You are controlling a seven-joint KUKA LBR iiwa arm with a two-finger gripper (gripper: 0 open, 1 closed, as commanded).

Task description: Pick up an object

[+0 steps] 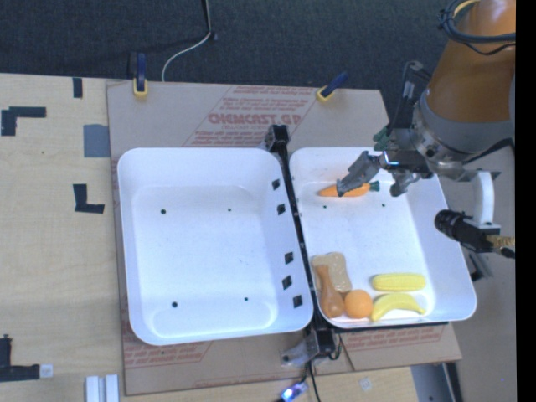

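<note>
I have the end effector low over the right bin, near that bin's far edge, right at the carrot; from this slanted view I cannot tell how it is set, nor whether it has the carrot or merely sits on top of it; the dark tip overlaps the carrot's right half, and orange pokes out to the left.

My worries from here: the carrot is slim and lies flat on a smooth white floor, so a closing pinch could squirt it sideways toward the divider between the bins; if the contact is only at one end, it could pivot and drop on lift; pressing too low could jam the tip into the bin floor.

The other items sit well apart at the bin's near edge, so I judge them out of the way: a bread-like piece, an orange ball, a corn cob and a banana; the left bin plays no part in this.
</note>
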